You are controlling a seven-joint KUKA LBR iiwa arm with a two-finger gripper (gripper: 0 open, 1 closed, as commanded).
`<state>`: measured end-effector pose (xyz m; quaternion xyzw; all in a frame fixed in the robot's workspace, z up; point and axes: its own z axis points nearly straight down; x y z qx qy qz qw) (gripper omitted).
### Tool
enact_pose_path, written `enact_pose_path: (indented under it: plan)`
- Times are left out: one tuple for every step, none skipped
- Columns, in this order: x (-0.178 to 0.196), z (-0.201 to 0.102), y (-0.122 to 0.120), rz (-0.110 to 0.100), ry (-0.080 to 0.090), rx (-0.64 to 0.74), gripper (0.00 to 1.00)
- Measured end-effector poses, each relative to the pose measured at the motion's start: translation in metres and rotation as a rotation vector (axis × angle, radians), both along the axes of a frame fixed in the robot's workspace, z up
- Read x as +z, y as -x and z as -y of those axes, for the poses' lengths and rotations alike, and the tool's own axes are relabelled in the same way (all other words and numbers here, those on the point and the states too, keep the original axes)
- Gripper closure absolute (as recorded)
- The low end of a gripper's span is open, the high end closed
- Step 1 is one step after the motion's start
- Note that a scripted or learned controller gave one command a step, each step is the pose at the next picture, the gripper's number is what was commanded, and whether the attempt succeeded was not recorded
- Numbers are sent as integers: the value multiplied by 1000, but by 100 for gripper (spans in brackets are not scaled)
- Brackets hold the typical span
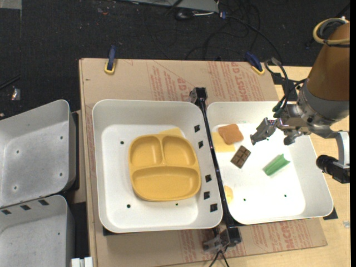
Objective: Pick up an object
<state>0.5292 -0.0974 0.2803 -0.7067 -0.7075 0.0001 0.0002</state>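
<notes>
yellow tray (pixel 164 167) in left bin (pixel 105 149), just beside right bin (pixel 311 204) | green block (pixel 276 164) low in right bin | brown block (pixel 240 157) at its middle | orange block (pixel 230 133) beyond | my gripper (pixel 276 132) above right bin, fingers spread wide, nothing between

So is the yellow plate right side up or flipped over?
Right side up. The yellow plate lies flat in the left bin, and its three hollow compartments face upward with raised ridges between them.
</notes>
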Motion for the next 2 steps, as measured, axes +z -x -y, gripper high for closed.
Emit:
enact_pose_path:
  plan:
    - [-46, 1, -7, -4, 0, -2, 0]
    - [-90, 1, -9, -4, 0, -3, 0]
